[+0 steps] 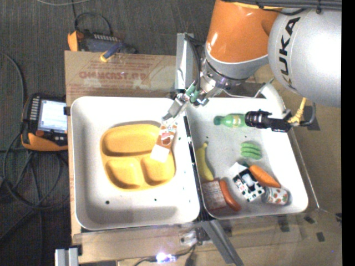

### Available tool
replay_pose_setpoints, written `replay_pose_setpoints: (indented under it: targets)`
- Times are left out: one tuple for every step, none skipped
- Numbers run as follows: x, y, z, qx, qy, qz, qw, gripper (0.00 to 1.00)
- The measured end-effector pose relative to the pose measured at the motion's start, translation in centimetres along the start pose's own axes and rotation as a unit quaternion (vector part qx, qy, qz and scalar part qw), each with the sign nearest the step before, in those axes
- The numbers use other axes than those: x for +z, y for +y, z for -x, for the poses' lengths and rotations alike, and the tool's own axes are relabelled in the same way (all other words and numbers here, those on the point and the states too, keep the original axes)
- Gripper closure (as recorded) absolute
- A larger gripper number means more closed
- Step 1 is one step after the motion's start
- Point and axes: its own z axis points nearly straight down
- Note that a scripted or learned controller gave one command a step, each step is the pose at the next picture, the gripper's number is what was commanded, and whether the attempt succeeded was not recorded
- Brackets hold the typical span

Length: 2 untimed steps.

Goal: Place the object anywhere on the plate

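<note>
In the camera view, the gripper (pixel 173 111) is hanging over the far right edge of the yellow plate (pixel 128 158) in the left bin (pixel 83 198). Whether its jaws are wide or narrow I cannot tell. A small orange-and-white packet (pixel 165 140) is lying just below the fingertips, resting across the plate's right rim. The right bin (pixel 299 201) is holding a green bottle (pixel 230 120), a banana (pixel 204 162) and a carrot (pixel 265 177).

The right bin (pixel 297 165) holds a green bottle (pixel 229 120), a banana (pixel 204 162) and a carrot (pixel 264 176).

"KUKA" on the grey arm (pixel 310 43)
</note>
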Motion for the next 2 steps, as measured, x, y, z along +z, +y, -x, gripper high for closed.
replay_pose_setpoints:
  targets:
    - [-5.8, 0.5, -9.3, 0.218, -0.001, -0.001, 0.9760, 0.00]
    - [5.3, -2.0, -11.1, 0.364, 0.000, -0.004, 0.9312, 0.00]
